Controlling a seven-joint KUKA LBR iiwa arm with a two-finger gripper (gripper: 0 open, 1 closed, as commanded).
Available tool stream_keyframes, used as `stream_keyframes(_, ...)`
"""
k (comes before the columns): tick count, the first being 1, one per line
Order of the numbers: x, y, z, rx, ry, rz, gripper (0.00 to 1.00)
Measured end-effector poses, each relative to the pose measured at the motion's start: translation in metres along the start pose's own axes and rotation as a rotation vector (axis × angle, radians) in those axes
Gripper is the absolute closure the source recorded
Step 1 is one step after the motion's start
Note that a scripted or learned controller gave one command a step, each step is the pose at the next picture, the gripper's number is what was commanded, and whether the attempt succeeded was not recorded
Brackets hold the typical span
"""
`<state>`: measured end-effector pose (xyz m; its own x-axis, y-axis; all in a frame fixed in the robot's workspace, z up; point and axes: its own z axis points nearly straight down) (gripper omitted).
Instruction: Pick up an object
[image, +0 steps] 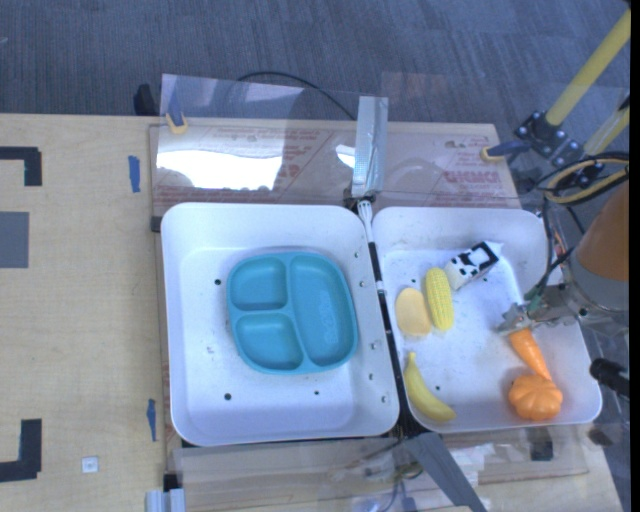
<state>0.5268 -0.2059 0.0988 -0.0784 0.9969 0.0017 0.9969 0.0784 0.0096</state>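
Orange plastic toy carrot (529, 354) lies at the 4 o'clock side of the right white bin (470, 228), its upper end just beside the two-finger gripper (519, 318), so it reads as the likeliest thing to be picked. Whether the gripper is spread or closed cannot be told from this slant.

The carrot looks light, stiff and smooth, a hollow moulding that should not crush; its taper could let it squirt out of a pinch, so the thick mid-body, gripped across its width, seems the best hold.

Room is tight: the bin's right wall stands close at 3 o'clock, and the squat orange plastic pumpkin (535, 396) touches or nearly touches the carrot at 6 o'clock. Toward 9 o'clock the floor is open as far as the yellow toy corn cob (438, 298). Straight up is free.
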Motion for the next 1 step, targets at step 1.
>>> stream_keyframes(1,0.0191,0.0332,-0.0942,0.003,-0.005,0.160,1.00)
